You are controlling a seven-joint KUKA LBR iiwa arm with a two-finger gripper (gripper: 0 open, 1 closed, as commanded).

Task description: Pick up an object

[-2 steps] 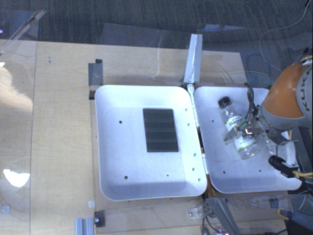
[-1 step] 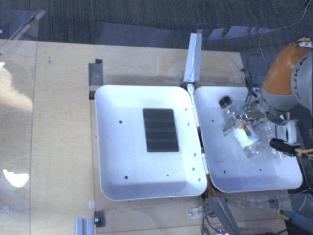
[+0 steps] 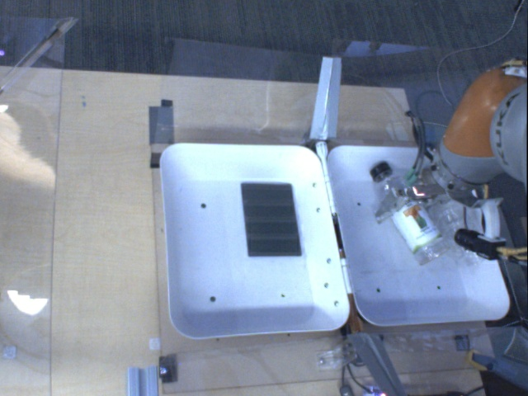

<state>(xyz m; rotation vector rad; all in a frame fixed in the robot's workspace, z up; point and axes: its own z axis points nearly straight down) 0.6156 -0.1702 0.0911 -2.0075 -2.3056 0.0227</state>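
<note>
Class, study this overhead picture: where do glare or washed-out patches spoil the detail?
Camera view: the left bin and right bin are bright white, nearly washed out; pale reflections lie on the bench at left; the clear bottle glints and blurs.

Two white bins side by side on wooden bench [image 3: 99, 246], near its right end. Left bin [image 3: 190, 304] holds dark ribbed rectangular slab [image 3: 270, 219], roughly centred. Right bin [image 3: 371, 295] touching left bin along shared edge. Metal bar [image 3: 327, 97] at bench back edge, above the seam. Dark carpet [image 3: 206, 7] beyond back edge.
</note>
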